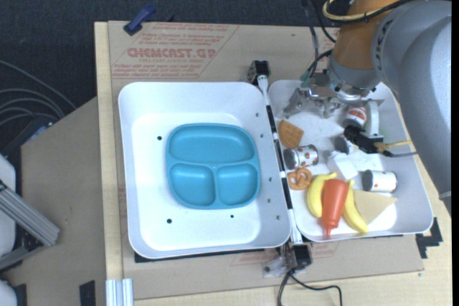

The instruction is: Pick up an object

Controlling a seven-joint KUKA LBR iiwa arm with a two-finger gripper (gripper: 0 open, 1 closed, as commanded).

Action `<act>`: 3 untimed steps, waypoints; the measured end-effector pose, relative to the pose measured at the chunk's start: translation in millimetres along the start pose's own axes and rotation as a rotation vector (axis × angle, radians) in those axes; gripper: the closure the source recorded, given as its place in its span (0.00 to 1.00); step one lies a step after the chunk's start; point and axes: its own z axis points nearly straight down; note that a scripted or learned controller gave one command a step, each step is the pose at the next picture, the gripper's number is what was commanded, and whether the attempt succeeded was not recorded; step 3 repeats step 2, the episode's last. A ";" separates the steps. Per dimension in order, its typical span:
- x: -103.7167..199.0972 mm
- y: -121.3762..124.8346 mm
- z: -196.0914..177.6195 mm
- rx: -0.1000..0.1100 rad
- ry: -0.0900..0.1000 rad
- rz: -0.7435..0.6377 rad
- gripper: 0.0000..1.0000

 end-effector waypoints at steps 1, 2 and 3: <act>0.2 0.6 -10.4 -0.002 0.000 0.000 1.00; 0.2 0.5 -10.3 -0.001 0.000 0.000 0.00; 0.2 0.5 -10.3 -0.001 0.000 0.000 0.00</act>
